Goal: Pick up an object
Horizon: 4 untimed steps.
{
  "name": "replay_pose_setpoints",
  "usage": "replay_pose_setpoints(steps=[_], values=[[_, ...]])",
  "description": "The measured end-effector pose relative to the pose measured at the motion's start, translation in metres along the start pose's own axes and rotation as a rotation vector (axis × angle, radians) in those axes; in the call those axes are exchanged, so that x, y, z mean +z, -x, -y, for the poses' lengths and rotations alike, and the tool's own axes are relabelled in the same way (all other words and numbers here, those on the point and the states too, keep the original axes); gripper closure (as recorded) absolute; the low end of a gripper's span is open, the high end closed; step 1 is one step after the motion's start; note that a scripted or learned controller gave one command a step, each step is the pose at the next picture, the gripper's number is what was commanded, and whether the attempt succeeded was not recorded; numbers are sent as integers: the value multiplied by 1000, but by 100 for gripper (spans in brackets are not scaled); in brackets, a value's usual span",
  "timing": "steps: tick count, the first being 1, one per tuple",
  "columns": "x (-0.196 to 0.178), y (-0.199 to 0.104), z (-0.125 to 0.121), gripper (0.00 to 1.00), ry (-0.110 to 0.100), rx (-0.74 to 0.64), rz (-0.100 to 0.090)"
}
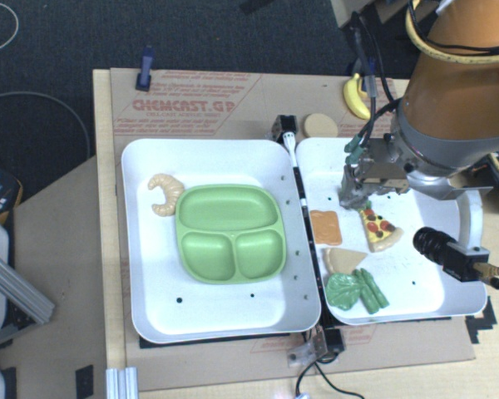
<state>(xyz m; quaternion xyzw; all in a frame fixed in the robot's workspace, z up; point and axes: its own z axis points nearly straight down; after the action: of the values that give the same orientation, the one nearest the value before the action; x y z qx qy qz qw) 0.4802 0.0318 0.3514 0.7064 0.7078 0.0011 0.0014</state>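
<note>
Front of right bin: green leafy toy food point(344, 291) and a green bean-like piece point(372, 290) lie together at the near edge of the right bin point(449, 302), touching each other; just behind them sits a pale beige wedge point(345, 260).
Middle of right bin: an orange-brown toast-like slab point(325, 227) lies close to the bin's left wall, with a toy pizza slice point(378, 229) near it to the right, apart from it.
Left bin: the left bin point(150, 289) holds a green divided tray point(229, 232) at its centre, one long compartment at the back and two small ones in front; a tan croissant point(165, 193) lies against the tray's far left corner.
Arm: the grey arm point(453, 90) reaches in over the right bin from the counter's far right corner, wrist pointing down.
Hand: the hand point(356, 196) hangs just above the pizza slice's far end; I cannot tell how it is set, nor whether it touches anything.
Far edge of counter: a round beige disc point(320, 125) and a yellow object point(358, 96) rest behind the right bin.
</note>
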Motion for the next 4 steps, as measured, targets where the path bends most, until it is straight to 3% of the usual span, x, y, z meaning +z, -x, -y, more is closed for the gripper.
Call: replay_pose_setpoints(steps=[1, 2, 4], values=[[-10, 0, -1, 100, 2, -1, 1], [-54, -60, 0, 100, 3, -3, -2], [-73, -58, -1, 100, 4, 0, 0]])
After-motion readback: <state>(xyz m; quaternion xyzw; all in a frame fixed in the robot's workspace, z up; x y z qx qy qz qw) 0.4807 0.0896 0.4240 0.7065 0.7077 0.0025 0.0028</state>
